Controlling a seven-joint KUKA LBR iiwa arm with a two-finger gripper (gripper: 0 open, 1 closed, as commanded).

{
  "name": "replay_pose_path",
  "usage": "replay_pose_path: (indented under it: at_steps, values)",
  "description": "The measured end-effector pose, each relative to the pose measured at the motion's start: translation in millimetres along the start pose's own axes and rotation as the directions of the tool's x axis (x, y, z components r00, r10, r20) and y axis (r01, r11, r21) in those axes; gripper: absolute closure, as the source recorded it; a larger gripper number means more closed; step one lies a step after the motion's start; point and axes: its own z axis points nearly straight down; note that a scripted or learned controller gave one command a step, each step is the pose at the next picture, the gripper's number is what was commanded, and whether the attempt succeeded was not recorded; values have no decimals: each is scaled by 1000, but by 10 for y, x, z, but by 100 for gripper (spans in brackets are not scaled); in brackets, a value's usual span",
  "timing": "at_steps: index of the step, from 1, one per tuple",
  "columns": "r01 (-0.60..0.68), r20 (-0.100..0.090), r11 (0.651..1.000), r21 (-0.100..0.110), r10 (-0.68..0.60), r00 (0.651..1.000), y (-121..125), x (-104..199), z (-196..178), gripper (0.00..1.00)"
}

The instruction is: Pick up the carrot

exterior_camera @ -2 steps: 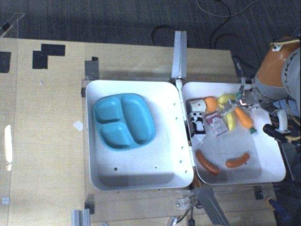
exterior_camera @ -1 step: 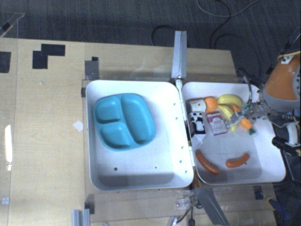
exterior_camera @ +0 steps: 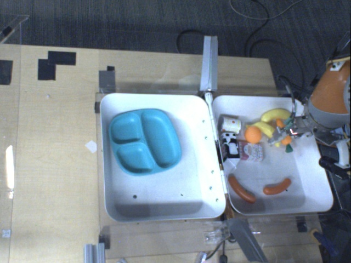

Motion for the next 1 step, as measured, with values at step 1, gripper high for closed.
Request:
replay_pose_path:
  at_steps: [1]
  values:
    - [-105, -2, 994, 9, 105, 995, -134, 579, -1118, 100]
